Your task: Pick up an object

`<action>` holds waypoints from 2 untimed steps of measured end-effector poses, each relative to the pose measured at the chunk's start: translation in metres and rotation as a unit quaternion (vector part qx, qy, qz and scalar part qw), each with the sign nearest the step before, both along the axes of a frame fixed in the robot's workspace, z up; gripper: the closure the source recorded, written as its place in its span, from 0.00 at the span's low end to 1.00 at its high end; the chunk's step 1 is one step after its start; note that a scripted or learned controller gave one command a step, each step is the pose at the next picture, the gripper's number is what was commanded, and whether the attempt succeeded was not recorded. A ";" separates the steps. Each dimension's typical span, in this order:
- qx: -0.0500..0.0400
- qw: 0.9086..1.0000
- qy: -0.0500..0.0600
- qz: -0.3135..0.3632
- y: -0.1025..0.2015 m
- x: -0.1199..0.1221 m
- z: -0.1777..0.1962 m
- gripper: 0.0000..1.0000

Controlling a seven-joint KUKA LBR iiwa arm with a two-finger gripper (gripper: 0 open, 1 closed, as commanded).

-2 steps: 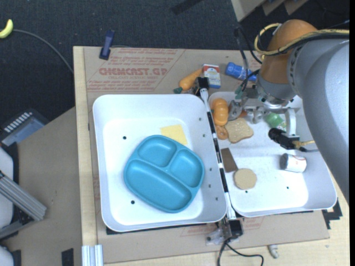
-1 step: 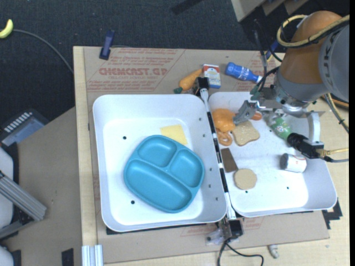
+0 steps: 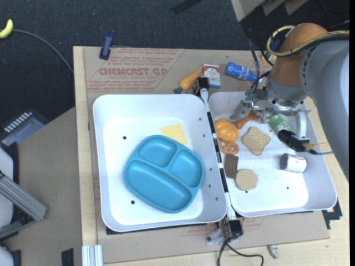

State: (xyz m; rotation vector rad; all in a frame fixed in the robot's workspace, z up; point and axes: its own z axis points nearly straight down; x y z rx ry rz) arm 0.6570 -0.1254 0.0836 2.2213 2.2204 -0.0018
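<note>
Camera view: arm (image 3: 327, 60) hides tool's (image 3: 260, 107) tips.

In the left bin (image 3: 105, 121) a blue divided plate (image 3: 163, 173) and a yellow slice (image 3: 175, 133) took up the middle, leaving bare floor along the left wall. The right bin (image 3: 310, 195) was crowded along its left and far sides by an orange piece (image 3: 226, 130), a cracker (image 3: 255, 140), a cookie (image 3: 246, 179) and a brown block (image 3: 231, 165); its near right corner lay open.

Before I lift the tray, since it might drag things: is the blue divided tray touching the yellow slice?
Touching: in the camera view the blue tray overlaps the yellow slice's lower edge, no gap between them.
</note>
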 end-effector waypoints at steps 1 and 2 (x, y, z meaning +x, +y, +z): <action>0.000 1.000 -0.001 0.001 -0.005 0.010 0.001 0.00; -0.001 1.000 -0.003 0.001 -0.005 0.011 0.012 1.00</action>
